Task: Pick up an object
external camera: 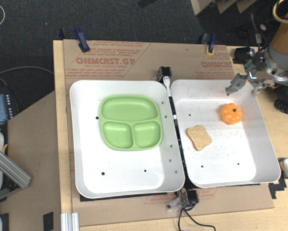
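A small orange pumpkin-shaped object lies in the upper right part of the right white bin. A tan slice of toast lies flat nearer the bin's middle left. My gripper hangs over the right bin's far right corner, just above and behind the orange object. Its two grey fingers are spread apart, open, with nothing between them.
The left white bin holds a green three-compartment plate. Both bins rest on a cardboard-covered bench with blue clamps at its far edge. Cables and a black connector sit between the bins at the back.
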{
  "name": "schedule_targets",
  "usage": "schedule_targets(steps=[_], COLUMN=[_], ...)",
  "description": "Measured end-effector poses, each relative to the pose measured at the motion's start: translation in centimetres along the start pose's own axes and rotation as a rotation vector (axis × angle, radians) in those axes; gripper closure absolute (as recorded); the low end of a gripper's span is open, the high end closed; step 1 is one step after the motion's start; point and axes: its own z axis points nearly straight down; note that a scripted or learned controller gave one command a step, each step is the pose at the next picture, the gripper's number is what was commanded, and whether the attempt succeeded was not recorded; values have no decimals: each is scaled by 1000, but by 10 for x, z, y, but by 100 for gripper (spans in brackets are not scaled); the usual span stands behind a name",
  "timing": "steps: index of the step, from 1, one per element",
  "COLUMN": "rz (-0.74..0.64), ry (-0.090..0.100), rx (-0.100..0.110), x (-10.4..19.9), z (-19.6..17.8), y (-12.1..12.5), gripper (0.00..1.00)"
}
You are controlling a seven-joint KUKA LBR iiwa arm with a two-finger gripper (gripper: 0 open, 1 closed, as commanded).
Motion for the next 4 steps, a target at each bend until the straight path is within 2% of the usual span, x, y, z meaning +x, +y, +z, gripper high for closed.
schedule_targets(steps=[1,2,3,4], rz=[-1,-2,-2,0], ry=[15,5,-1,-4], rx=[4,9,-2,-7], x=[-17,58,54,8], z=[111,107,107,106], y=[-8,-88,-29,27], gripper=[0,0,0,0])
